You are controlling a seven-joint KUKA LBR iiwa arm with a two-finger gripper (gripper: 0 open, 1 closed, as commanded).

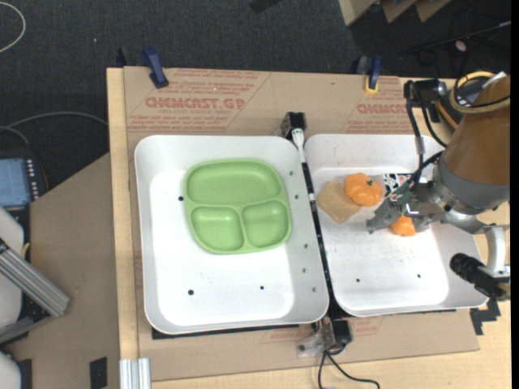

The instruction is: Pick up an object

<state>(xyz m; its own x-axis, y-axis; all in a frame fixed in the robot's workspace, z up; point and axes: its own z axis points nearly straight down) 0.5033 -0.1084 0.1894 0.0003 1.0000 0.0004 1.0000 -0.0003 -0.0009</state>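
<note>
You are looking down at a slant on a desk (pixel 243 96) topped with a brown printed board, bearing two shallow white plastic bins side by side. The left bin (pixel 162 241) holds a light green plastic divided plate (pixel 238 205) with one wide compartment toward the far side and two smaller ones toward the near side; it lies flat in the bin's far half.

In the right bin (pixel 381 282) you have three small things gathered in the far half. A tan, sponge-like block (pixel 336 203) lies nearest the divider between the bins. A rounded orange fruit-shaped toy with a small green stem (pixel 361 188) is touching the block's far right corner. A second, smaller orange piece (pixel 403 227) sits a little to the right and nearer the camera, apart from the first.

The grey arm with its orange band (pixel 478 144) comes in from the right, and its tool (pixel 393 217) is down inside the right bin, just beside the smaller orange piece. A grey finger (pixel 379 220) points left past that piece toward the tan block. You cannot tell from this angle whether the tool is spread or closed, nor whether the orange piece sits between its fingers or merely beside them.

Blue and yellow clamps (pixel 154 67) hold the board's far edge.
</note>
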